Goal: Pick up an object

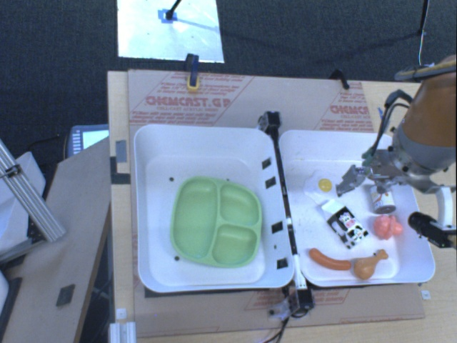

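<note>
Looking down from the fixed camera, we've got the two white bins side by side. The left bin [153,213] has a green divided plate [216,221] sitting a bit toward its 5 o'clock side.

The right bin [418,266] is where all the small stuff is. From its centre, we see a toy fried egg [320,186] at about 10 o'clock, a black-and-white cow-print carton [345,224] close to the middle, a small can [383,201] out at 2 o'clock, and a pink lumpy toy [389,226] at 3 o'clock. Down at 6 o'clock there's a toy sausage [330,260], with a toy chicken drumstick [370,264] just beside it at 5 o'clock.

The arm comes in from 3 o'clock, and the gripper [360,177] hangs over the bin between the egg and the can. Honestly we can't tell whether it's released or clenched, and we see nothing caught in it.
</note>
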Action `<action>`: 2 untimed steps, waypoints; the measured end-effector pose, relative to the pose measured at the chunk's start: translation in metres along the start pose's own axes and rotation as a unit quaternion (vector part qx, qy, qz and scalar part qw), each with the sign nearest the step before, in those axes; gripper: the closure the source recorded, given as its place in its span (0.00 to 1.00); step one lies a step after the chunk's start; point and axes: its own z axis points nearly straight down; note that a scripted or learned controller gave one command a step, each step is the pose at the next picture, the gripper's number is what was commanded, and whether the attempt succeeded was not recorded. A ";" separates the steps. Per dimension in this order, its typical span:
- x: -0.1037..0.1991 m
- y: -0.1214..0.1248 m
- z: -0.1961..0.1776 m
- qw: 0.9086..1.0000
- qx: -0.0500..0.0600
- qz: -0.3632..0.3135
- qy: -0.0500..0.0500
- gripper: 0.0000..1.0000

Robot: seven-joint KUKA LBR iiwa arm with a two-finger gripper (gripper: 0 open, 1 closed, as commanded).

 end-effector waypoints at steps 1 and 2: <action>0.000 0.003 -0.006 1.000 -0.006 -0.001 -0.001 0.00; 0.004 0.010 0.040 1.000 -0.004 -0.001 0.000 0.00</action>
